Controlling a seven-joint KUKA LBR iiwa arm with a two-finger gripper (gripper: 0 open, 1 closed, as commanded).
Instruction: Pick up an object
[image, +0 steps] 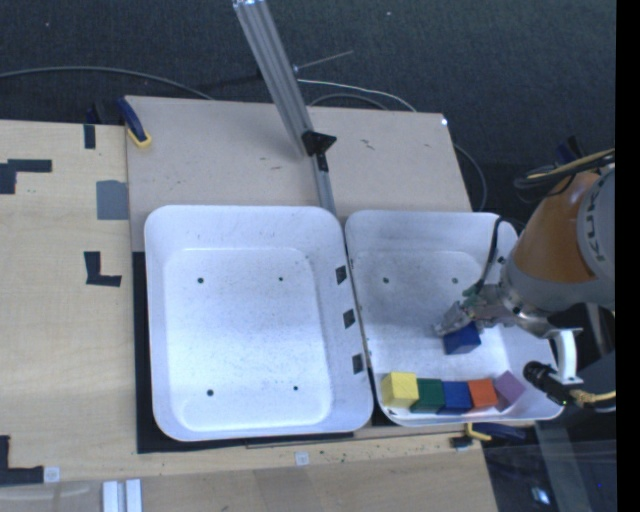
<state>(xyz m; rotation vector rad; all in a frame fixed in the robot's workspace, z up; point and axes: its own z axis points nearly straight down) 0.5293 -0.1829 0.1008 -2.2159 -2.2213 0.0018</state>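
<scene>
In the right bin (420, 240), my gripper (456, 324) reaches in from the right and sits low over a dark blue block (462, 341), which lies right under its tips. Along the bin's near wall stands a row of blocks: yellow (402, 388), green (429, 393), blue (456, 396), orange (482, 393) and pale purple (508, 386). The arm's grey wrist and orange band (560, 245) hide the bin's right side. Whether the dark blue block is between the fingers I cannot make out.
The left bin (245, 320) lies beside the right one, their rims meeting at the middle. A slanted metal bar (285, 90) crosses the board behind the bins. Cables run over the dark floor at the back.
</scene>
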